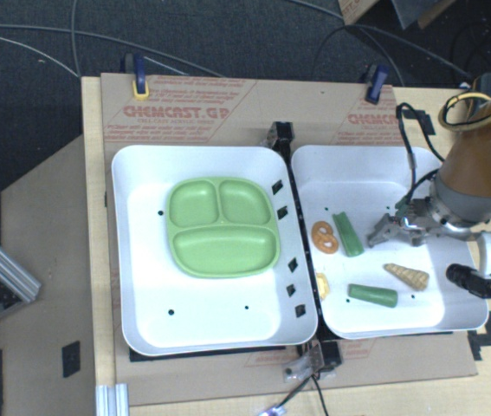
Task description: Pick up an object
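While claw hovers, green stick just beside

I see the gripper low over the right bin, fingers spread, nothing between them. Just beside it lie a green stick and pretzel; a cone and green cylinder sit nearer me. The left bin holds a green divided plate.

counter: brown board printed with red lettering | clamps: two blue ones on its far edge | on it: left bin and right bin, white, side by side, touching
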You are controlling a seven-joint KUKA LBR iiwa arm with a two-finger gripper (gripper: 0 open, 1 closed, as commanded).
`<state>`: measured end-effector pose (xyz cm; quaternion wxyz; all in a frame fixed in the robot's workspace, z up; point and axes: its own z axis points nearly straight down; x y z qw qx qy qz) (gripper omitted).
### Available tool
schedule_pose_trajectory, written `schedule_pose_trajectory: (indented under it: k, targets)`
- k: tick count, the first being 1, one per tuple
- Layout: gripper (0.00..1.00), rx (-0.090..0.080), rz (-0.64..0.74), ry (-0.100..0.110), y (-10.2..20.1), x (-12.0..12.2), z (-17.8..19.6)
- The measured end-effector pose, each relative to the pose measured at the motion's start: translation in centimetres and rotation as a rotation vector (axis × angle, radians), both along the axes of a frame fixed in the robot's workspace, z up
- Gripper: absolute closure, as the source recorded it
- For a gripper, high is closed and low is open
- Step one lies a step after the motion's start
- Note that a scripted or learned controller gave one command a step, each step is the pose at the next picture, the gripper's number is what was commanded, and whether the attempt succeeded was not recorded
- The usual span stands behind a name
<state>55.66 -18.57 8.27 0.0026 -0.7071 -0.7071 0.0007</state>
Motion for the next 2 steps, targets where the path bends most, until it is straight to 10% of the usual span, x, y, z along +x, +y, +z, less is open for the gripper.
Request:
schedule_pose_trajectory:
  k: [1, 2]
  targets:
    - [1.0, -0.001, 0.0, -0.005, 0.0, 0.1, 1.4]
    - [1.0, -0.004, 0.001, -0.01, 0.6, -0.2, 6.3]
